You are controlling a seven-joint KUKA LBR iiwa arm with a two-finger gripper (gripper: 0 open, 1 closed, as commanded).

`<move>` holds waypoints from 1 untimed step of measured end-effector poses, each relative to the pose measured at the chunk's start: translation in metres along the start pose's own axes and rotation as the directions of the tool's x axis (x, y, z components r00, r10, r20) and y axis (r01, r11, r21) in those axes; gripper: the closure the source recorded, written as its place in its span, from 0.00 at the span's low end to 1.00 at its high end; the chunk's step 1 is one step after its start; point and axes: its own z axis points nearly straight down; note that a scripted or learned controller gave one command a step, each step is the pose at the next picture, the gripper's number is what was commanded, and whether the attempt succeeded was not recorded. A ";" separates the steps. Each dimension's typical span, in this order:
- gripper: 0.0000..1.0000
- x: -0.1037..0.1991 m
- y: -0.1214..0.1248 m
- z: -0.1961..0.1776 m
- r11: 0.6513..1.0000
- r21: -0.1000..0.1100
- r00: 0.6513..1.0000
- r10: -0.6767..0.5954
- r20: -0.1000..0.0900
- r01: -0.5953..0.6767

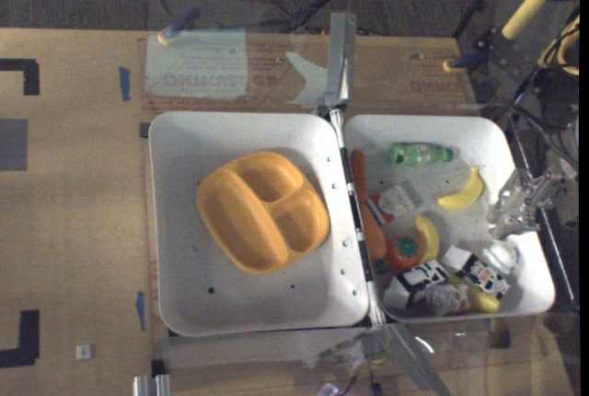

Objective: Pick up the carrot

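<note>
Cardboard-covered bench (74,201), dark carpet beyond at top, tripod legs crossing it. Blue tape marks and black corner markers on bench surface.

Two shallow white bins side by side. Left bin (175,293): orange divided plate (262,211) with three compartments, set slightly left of centre, turned at an angle.

Right bin (497,136): cluttered. Carrot (366,212) along the left wall, long axis running top to bottom, close against the divider between the bins. Green bottle (419,154) lying on its side near the top. Banana (462,192) right of centre. Small pale packet (398,199) just right of carrot. Orange-and-green round fruit toy (406,250) near carrot's lower end, yellow piece (428,236) touching it. Black-and-white cartons (421,276) and (485,275) along bottom edge, with other small items too blurred to identify.

Gripper (517,205) at right edge of right bin, metallic, well apart from carrot, with the banana and packet lying between. Finger spacing: cannot tell at this resolution. Nothing seen between fingers.
</note>
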 end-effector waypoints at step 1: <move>1.00 -0.038 -0.013 0.060 0.956 0.000 0.956 0.293 0.000 -0.293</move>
